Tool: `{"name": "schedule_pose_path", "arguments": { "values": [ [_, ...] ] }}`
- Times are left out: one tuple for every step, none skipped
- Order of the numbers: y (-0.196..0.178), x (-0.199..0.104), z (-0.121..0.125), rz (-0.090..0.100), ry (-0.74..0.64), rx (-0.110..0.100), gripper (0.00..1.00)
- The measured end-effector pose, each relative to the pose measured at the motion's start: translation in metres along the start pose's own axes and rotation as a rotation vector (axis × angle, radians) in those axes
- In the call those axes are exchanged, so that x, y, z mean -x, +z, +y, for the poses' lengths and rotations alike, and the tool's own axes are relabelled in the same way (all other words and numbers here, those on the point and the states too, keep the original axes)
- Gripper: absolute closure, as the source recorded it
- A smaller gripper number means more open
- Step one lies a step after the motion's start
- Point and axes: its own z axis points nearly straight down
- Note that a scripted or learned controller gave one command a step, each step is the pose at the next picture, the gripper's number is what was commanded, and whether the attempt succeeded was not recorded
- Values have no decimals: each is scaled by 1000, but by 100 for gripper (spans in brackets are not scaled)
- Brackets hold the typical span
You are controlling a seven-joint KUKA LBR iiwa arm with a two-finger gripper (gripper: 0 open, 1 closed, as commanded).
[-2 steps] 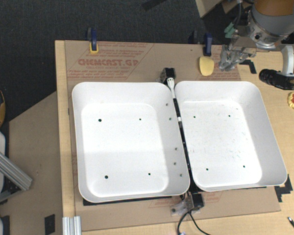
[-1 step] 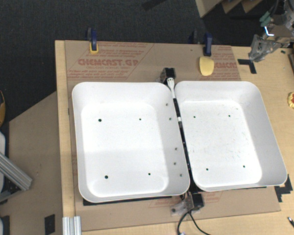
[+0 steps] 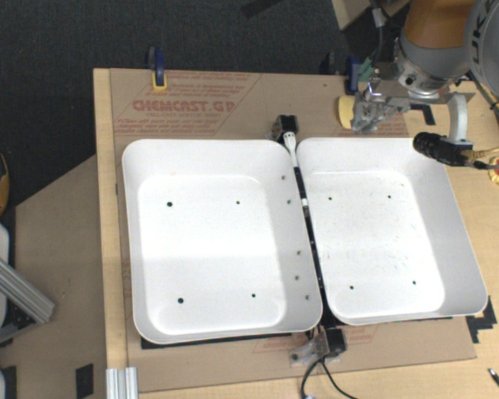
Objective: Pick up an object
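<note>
Object to pick up: I can find just one thing that might be it. It is a small yellow thing (image 3: 346, 111) on the brown bench (image 3: 191, 106), past the far edge of the right bin (image 3: 470, 256). It is not in a bin. It is too small and blurry for me to say what it is.

From the camera up above, the gripper (image 3: 373, 116) hangs on the grey and orange arm (image 3: 437, 23). It is at the far edge of the right bin, just beside the yellow thing. I cannot tell if the gripper is open or closed, and I cannot tell if it is touching the yellow thing. I see nothing held in it.

I think the job is at its start. The arm seems to be looking for something to grab, and nothing is picked up yet.

The left bin (image 3: 133, 223) shows a bare white floor with four small dark dots. The right bin looks the same: a white floor with a few dark dots and some faint specks. I see no toy or block in either one. The two bins sit side by side, touching along the middle.

Next, I think the gripper must line up over a thing it can grab, go down and close on it. If the yellow thing is the pick, it lies very near the bin's rim, so the gripper could bump the rim.
</note>
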Motion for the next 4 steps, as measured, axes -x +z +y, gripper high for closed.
{"name": "schedule_pose_path", "arguments": {
  "values": [
    [-34, -11, 1, -4, 4, 12, 100],
    [-56, -23, -29, -2, 5, 5, 100],
    [-71, -4, -46, -3, 8, 6, 100],
    [10, -65, 1, -1, 1, 0, 100]
  ]
}}
